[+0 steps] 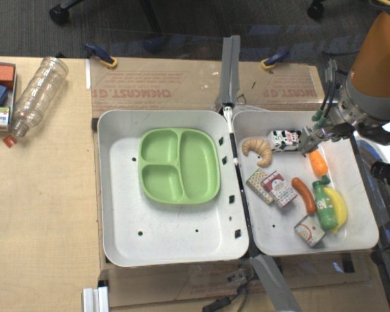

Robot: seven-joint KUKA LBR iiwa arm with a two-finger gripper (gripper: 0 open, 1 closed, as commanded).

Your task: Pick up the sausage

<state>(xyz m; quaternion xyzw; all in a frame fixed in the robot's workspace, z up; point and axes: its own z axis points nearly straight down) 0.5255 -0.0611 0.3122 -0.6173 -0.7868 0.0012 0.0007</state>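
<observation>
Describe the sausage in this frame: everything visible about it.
The sausage is a short, smooth, reddish-orange link with rounded ends, plastic-looking, lying flat and diagonal on the floor of the right bin. Its lower end meets the green bottle; a small box sits close on its left. The pincer is above it, apart.

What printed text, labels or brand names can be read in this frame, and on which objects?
"CHEMCST" (uncertain), red, upside down on the cardboard.
Cardboard right of the divider: red print, too faint.
Green bottle label: too small.
Small cartons: blurred.
Box of blocks, strip label: unreadable.

Bench (45, 194), two bins (117, 194), bottle (38, 95)
</observation>
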